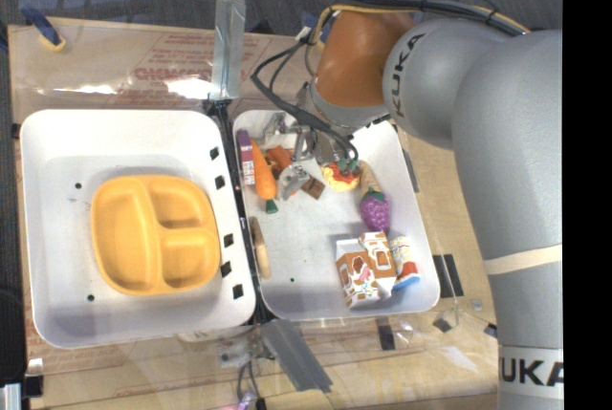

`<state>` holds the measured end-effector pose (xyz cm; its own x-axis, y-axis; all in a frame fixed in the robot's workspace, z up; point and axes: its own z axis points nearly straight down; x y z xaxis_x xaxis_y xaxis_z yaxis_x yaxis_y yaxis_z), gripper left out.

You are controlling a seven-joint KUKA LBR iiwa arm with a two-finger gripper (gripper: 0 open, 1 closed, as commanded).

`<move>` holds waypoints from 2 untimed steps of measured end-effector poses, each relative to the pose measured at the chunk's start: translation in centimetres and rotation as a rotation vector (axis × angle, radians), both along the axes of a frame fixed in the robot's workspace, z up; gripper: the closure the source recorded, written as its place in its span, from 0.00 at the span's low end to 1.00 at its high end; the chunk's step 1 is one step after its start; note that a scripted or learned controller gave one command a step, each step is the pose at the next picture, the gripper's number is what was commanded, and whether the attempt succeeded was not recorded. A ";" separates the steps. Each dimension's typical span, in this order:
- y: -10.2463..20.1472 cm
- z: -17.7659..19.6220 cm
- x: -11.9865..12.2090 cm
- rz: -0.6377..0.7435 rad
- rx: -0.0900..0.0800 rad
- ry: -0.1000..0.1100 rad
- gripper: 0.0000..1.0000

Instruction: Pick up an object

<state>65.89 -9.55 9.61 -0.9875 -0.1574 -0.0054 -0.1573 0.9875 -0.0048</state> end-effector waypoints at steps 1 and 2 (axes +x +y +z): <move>-0.8 0.1 -7.9 -0.256 0.005 -0.006 0.00; -7.4 1.4 -13.3 -0.106 0.004 0.005 0.00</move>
